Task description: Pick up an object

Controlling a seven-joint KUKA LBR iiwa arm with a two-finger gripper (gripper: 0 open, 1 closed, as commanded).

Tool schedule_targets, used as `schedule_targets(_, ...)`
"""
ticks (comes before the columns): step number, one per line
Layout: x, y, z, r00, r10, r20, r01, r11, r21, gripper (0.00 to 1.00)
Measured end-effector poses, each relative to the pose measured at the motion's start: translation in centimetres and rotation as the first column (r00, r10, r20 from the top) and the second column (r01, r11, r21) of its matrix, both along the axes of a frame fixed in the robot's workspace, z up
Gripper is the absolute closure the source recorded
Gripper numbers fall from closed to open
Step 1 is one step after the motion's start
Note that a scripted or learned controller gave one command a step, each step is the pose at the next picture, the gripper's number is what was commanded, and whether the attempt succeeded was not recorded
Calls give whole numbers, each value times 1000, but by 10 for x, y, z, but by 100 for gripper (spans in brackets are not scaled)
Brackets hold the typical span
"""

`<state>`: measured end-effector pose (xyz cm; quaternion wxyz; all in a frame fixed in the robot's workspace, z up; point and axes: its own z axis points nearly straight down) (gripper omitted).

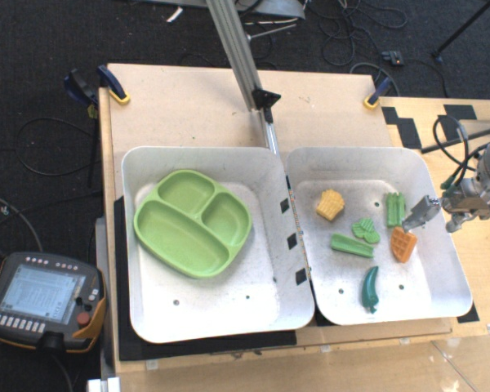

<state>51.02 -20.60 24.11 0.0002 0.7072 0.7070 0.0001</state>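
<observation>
The right bin (441,296) holds several toy foods: a yellow corn piece (330,205), a green bar (394,209), a small leafy green piece (365,231), a long green piece (351,246), an orange carrot-like piece (403,244) and a dark teal pepper (370,289). My gripper (438,216) comes in from the right edge and hangs low over the bin's right side, just above and right of the orange piece and next to the green bar. I see nothing held in it.
The left bin (147,309) holds a light green divided plate (193,222). A metal pole (238,47) slants down to the ridge between the bins. Clamps (114,88) (376,96) sit on the bench's far corners. A teach pendant (41,296) lies off the bench at lower left.
</observation>
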Motion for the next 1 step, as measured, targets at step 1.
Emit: schedule_targets(1,1,0,10,1000,1,2,-1,1000,-1,100)
